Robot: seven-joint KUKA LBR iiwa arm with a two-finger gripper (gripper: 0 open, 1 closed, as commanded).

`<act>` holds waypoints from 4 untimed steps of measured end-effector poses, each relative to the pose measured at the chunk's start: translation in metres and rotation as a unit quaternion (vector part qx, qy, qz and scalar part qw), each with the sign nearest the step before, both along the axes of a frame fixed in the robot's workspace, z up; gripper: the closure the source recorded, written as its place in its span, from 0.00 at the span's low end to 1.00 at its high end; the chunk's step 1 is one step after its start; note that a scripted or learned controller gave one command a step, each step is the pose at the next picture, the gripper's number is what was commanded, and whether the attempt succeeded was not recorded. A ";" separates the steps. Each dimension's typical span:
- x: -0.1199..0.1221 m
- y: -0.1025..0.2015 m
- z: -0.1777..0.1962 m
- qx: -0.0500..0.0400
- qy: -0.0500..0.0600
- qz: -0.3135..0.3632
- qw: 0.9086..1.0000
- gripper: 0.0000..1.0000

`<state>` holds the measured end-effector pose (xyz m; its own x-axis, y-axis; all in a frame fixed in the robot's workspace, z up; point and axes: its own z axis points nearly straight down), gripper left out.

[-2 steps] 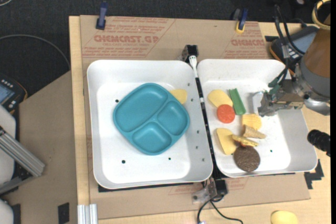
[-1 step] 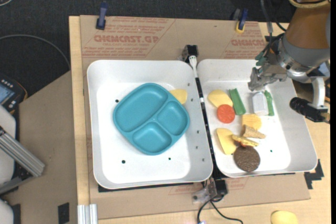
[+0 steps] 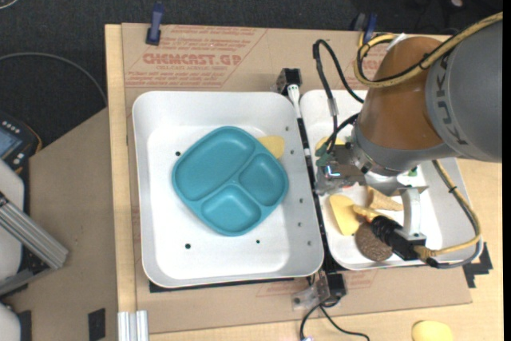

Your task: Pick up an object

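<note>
Teal three-compartment plate (image 3: 230,180) lies in the left bin (image 3: 152,172) — a yellow piece (image 3: 272,144) peeks beside it. Board (image 3: 200,52) reads roughly "CHEMCAST". Gripper (image 3: 339,169) — state indiscernible.

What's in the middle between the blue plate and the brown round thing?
In the camera view, the two bins' rims meet between the blue plate and the brown round thing, then a yellow piece lying in the right bin.
</note>
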<state>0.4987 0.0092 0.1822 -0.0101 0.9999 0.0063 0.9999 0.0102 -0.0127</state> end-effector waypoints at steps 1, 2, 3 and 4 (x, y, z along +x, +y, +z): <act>-0.018 0.003 0.205 -0.002 -0.017 -0.004 1.000 1.00; -0.022 -0.100 0.098 -0.005 -0.001 -0.011 1.000 1.00; 0.050 -0.136 0.014 -0.004 -0.005 -0.006 1.000 1.00; 0.105 -0.120 -0.060 -0.003 -0.007 -0.004 1.000 1.00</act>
<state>0.6035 -0.1111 0.1221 -0.0029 1.0000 -0.0007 1.0000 0.0029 0.0013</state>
